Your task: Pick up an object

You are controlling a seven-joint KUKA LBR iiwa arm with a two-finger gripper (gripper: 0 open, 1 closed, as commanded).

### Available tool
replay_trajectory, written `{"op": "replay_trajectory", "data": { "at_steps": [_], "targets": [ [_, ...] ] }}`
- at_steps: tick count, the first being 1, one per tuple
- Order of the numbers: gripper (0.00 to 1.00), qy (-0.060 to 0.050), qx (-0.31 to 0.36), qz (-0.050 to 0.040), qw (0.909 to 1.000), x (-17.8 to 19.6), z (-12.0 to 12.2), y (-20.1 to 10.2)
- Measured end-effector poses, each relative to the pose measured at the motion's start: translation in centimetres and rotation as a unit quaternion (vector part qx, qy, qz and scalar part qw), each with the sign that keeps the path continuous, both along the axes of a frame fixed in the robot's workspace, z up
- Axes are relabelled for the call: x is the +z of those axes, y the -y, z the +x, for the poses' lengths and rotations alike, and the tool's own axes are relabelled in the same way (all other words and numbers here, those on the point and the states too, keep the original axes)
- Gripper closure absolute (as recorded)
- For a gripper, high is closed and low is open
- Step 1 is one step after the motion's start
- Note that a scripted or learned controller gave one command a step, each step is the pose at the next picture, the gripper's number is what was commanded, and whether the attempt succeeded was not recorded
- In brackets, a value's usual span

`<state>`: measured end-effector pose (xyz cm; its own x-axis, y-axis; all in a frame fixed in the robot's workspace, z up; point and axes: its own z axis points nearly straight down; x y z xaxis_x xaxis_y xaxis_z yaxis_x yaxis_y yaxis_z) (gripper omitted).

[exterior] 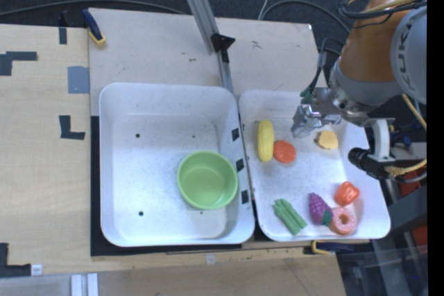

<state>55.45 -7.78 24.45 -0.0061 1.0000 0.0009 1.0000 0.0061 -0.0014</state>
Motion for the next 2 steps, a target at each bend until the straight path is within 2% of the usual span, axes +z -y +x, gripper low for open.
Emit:
{"op": "replay_trajectory", "data": {
  "at_steps": [2],
  "targets": [
    [1.00, -0.001, 0.000, 0.0001, 1.0000, -2.3, 0.3, -10.3]
  ]
}}
